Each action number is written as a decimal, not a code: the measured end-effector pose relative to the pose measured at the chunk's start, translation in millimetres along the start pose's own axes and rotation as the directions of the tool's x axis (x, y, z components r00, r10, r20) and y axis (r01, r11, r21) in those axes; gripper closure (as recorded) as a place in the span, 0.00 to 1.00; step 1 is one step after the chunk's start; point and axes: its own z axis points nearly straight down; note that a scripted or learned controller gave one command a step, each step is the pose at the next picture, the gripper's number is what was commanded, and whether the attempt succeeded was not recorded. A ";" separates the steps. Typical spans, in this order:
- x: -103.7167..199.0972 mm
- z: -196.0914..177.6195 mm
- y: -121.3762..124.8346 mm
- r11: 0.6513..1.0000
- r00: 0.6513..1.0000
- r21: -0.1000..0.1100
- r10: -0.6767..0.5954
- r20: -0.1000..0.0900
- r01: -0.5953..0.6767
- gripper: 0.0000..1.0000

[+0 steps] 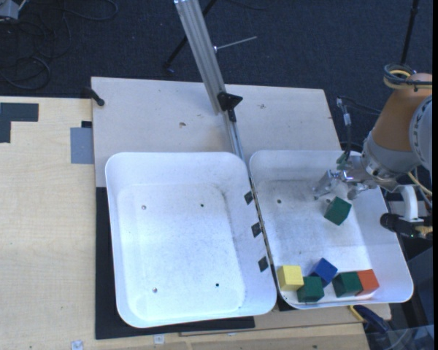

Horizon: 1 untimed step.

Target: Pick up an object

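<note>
Partly edge-cropped arm [405, 133] above green block [337, 211]

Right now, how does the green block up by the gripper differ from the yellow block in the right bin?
The dark green block sits tilted and alone, mid-bin, just below the gripper. The yellow block lies flat at the near edge of the right white bin, in a row with blue, green and orange blocks. They differ in colour. Both are small cube-like blocks of similar size.
</note>
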 end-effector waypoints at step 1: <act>-0.6 25.9 -36.5 1.000 1.000 0.001 0.004 0.001 -0.004 0.00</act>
